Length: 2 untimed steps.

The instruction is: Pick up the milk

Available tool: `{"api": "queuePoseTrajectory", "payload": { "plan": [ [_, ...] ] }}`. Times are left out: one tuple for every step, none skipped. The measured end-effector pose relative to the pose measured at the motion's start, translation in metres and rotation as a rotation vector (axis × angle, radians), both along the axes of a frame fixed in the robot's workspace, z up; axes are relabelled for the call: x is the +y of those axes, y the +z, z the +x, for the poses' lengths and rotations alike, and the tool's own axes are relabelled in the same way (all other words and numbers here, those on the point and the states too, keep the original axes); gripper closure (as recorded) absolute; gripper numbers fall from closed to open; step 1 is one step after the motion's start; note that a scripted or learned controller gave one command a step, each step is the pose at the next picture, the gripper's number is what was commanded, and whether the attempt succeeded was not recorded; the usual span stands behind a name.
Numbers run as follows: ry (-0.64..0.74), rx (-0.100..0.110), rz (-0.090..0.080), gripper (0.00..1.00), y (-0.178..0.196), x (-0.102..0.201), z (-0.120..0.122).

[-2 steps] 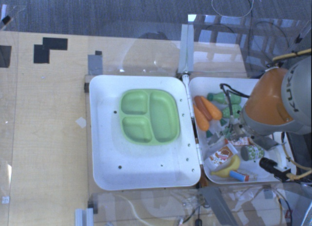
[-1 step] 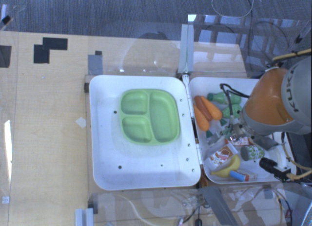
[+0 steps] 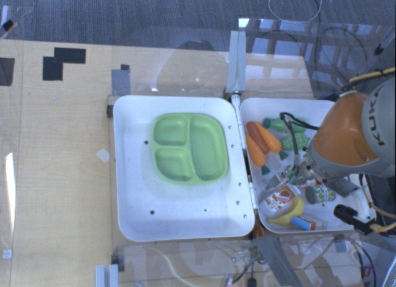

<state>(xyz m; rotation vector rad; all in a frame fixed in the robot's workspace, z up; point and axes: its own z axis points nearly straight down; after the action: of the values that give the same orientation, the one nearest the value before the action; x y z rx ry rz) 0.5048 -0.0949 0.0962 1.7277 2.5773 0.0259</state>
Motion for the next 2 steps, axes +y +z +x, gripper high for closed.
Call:
{"api": "queuePoseTrajectory", "payload": {
  "plan": [
    [-0.001,-0.009,-0.005,1.00,0.012,-0.002,0.003],
    [-0.383,0.034,0.017,1.00,0.089,0.098,0.020]
  ]
}}
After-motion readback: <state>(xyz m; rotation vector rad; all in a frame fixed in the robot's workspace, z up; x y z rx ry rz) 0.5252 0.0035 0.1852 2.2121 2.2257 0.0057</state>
